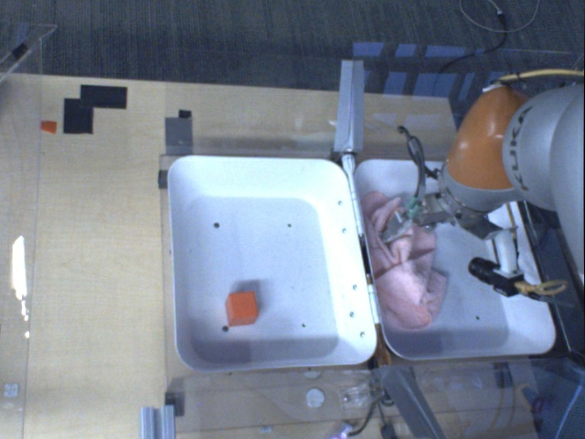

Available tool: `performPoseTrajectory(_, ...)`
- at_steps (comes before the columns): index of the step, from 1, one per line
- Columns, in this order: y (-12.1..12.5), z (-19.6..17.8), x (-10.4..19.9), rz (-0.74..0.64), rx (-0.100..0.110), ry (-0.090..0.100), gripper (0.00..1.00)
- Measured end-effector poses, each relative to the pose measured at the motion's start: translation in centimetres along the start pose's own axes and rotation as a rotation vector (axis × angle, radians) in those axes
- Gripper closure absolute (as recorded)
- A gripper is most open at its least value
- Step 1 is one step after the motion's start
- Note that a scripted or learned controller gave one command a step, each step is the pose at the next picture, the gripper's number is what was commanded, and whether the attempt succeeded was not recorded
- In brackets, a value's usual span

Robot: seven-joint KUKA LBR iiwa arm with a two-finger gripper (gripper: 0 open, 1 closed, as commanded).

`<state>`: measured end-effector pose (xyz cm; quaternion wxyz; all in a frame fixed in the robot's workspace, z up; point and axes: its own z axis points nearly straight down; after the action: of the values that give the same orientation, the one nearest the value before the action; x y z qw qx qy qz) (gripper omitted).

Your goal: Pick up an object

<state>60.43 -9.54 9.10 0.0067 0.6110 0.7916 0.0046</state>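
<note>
Since my tool (409, 216) is down on the pink cloth (402, 268) bunched against the right bin's (512, 332) left wall, that's my target; can't tell whether it's gripping. The orange block (242, 308) sits alone in the left bin (274, 176).

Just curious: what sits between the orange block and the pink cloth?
In the camera view, bare bin floor, then the bins' meeting rims, separate orange block from pink cloth.
</note>
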Motion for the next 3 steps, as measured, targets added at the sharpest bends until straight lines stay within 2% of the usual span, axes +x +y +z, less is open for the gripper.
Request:
performPoseTrajectory(1, 0.8, -7.2, -7.5, -0.079, 0.004, -0.001, 0.00)
performPoseTrajectory(2, -3.1, 0.1, -3.6, -0.197, 0.001, -0.001, 0.00)
performPoseTrajectory(3, 1.2, 0.1, -0.3, -0.215, 0.002, 0.000, 0.00)
